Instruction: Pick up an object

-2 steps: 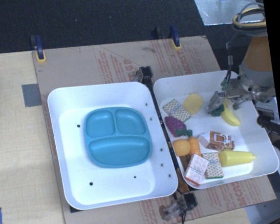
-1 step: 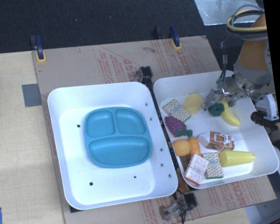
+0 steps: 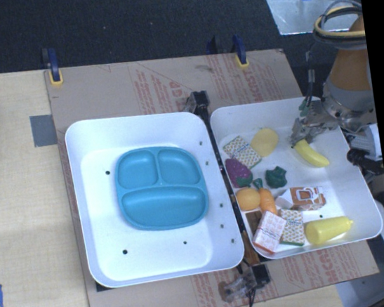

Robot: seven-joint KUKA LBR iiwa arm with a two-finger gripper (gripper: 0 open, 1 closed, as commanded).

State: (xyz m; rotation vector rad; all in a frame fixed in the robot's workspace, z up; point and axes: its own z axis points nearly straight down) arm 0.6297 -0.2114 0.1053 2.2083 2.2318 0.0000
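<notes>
The arm enters from the right, its orange band above the wrist, and the gripper (image 3: 307, 130) is lowered into the far right part of the right bin (image 3: 362, 228). Its fingers stand apart, the tips at the upper end of a toy banana (image 3: 312, 153), which lies on the bin floor just below them; nothing is clamped between them. Just left of the gripper sits a lemon (image 3: 265, 141), beyond it a checkered cracker (image 3: 242, 151). Nearer the camera lie a green piece (image 3: 276, 176), an orange carrot (image 3: 267, 201) and a yellow bottle (image 3: 327, 229). Far left, the left bin (image 3: 108, 264) holds a blue divided plate (image 3: 160, 187)
</notes>
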